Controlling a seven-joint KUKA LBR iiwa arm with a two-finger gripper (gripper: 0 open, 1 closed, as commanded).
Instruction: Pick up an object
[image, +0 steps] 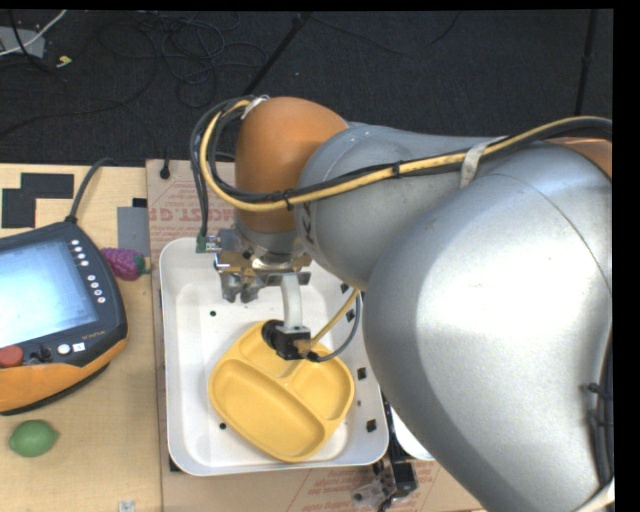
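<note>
A yellow divided plate (280, 400) lies tilted in the front part of the left white bin (190, 340). My gripper (242, 290) hangs over the back half of this bin, just above and behind the plate's far rim. I see nothing held in it. The grey arm with its orange band reaches in from the right and hides most of the bench on that side.
A teach pendant (50, 300) rests on the bench left of the bin. A small purple object (125, 262) lies by the bin's back left corner, outside it. A green ball (33, 438) sits at the front left. A sliver of the right bin (408, 442) shows under the arm.
</note>
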